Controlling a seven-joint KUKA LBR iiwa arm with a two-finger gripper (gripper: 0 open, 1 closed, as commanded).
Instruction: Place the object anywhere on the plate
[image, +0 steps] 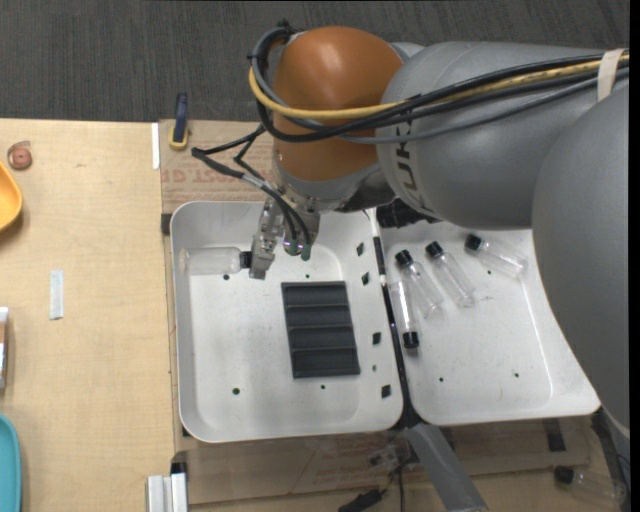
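Gripper (268, 252) over upper part of left bin (200, 400), pointing down; finger state can't be read from this angle. Clear vial (213, 261) with black cap lies flat just left of gripper tip, near bin's top-left corner; contact unclear. Black ribbed plate (320, 329) flat at centre of left bin, just below gripper, apart from vial. Right bin (500, 370) carries several more clear vials (440, 275) with black caps, lying loose in upper half.
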